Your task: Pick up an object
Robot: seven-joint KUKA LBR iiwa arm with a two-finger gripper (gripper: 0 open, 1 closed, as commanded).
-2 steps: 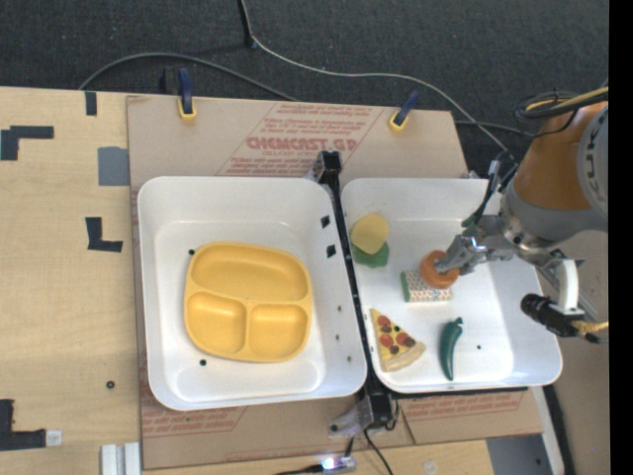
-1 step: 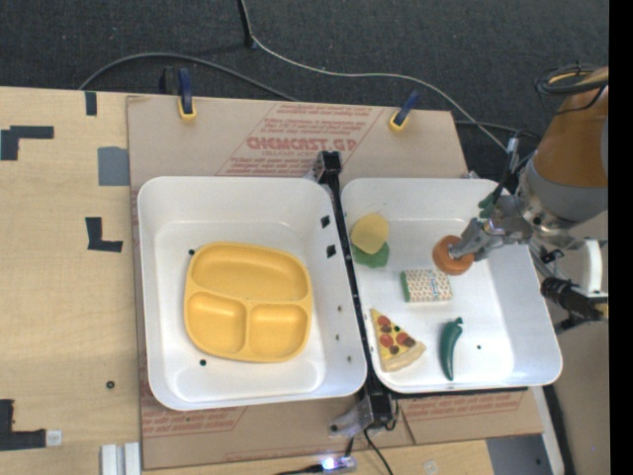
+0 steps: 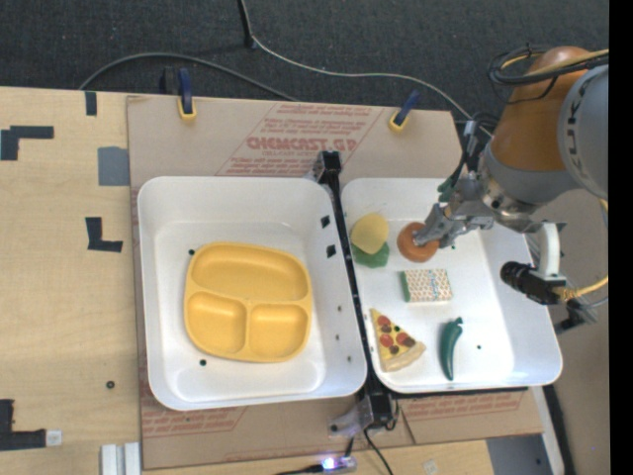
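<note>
Orange-brown disc (image 3: 416,243) just under gripper (image 3: 435,230), R bin (image 3: 514,364).

We see a brown cardboard sheet (image 3: 297,142) lying under the two white bins and take it as our landmark. Two clamps pin its far edge: a yellow one (image 3: 185,97) at its left far corner, another (image 3: 403,115) toward its right. Black cables (image 3: 297,62) trail over dark carpet (image 3: 376,18) beyond it. Left of it, the wooden bench (image 3: 59,265) bears black tape marks (image 3: 97,236).
</note>
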